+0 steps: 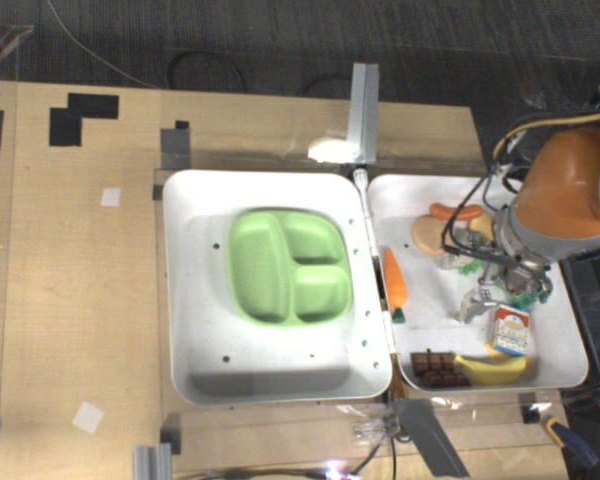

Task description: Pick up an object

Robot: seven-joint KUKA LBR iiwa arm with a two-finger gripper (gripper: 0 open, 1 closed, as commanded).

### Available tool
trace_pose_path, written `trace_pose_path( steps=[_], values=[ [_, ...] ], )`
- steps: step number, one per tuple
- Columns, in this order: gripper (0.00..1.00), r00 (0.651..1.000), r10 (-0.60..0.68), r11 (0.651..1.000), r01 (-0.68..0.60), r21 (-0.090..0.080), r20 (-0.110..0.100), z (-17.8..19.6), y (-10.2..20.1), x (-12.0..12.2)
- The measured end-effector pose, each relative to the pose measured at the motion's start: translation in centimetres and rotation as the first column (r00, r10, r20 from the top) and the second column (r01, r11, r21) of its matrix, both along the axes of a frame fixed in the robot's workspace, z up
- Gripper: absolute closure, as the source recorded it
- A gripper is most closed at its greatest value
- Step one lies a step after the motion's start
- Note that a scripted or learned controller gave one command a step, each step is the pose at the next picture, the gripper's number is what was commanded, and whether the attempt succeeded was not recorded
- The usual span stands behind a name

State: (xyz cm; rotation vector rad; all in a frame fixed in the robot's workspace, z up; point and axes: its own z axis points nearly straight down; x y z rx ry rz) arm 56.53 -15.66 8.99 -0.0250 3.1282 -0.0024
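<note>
My gripper (477, 304) hangs low over the middle of the right bin (570, 368), under the arm's orange band. Its metal fingers point down toward the bin floor with nothing between them. Right of it lies a small white and orange carton (510, 332). A banana (495, 368) and a brown chocolate bar (435, 368) lie along the bin's front wall. An orange carrot (394, 282) rests against the left wall. At the back sit a tan round piece (430, 235) and a hot dog (454, 211), partly hidden by cables.
The left bin (195, 298) holds a green divided plate (288, 265). A metal post (364, 108) stands behind the divider between the bins. Cables loop off the arm at the upper right.
</note>
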Motion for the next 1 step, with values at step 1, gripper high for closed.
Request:
trace_pose_path(
  steps=[1],
  values=[
    [0.00, 0.976, 0.220, 0.976, -0.220, -0.001, 0.002, -0.06, 6.20, 5.11]
  ],
)
